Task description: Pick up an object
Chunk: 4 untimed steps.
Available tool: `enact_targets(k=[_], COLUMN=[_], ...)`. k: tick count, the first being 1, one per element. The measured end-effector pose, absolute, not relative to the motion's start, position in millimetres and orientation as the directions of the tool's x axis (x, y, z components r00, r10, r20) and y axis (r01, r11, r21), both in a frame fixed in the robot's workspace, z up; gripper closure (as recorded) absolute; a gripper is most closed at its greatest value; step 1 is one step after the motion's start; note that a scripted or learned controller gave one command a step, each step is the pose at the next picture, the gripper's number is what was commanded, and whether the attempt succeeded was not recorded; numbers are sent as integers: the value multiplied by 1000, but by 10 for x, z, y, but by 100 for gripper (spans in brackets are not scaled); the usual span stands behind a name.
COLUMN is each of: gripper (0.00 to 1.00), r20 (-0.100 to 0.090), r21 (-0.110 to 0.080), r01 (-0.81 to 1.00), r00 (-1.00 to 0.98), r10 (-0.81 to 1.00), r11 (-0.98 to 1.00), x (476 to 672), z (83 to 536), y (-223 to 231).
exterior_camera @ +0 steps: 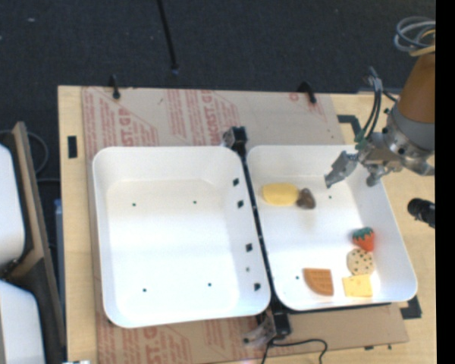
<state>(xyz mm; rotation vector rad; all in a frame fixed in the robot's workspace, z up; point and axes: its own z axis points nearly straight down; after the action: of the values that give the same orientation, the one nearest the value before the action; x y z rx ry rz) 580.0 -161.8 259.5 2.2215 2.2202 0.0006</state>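
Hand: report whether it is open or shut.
Open. The hand hangs above the right bin with its fingers spread apart and nothing between them.

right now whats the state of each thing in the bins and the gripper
gripper: open, above the right bin's far side, holding nothing
yellow piece: lying flat, touching brown lump
brown lump: resting beside it
strawberry: lying by near right corner
cookie: flat
cheese: flat
toast: flat

The right bin (379, 226) holds six items: two near its back-left, four in its front-right corner.
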Motion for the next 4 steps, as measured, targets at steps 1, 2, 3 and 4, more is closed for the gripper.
enact_targets(k=[1,2,3,4], gripper=[0,0,0,0], r20=[0,2,0,0], r21=[-4,-8,1,1], r01=[1000,1000,1000,1000], r00=[2,-2,-4,0], r10=[1000,1000,1000,1000], r11=[-2,2,4,0], x=[6416,6469,6682,6781], z=[1963,968,1010,1011], y=[-2062,-1560,-966,-969])
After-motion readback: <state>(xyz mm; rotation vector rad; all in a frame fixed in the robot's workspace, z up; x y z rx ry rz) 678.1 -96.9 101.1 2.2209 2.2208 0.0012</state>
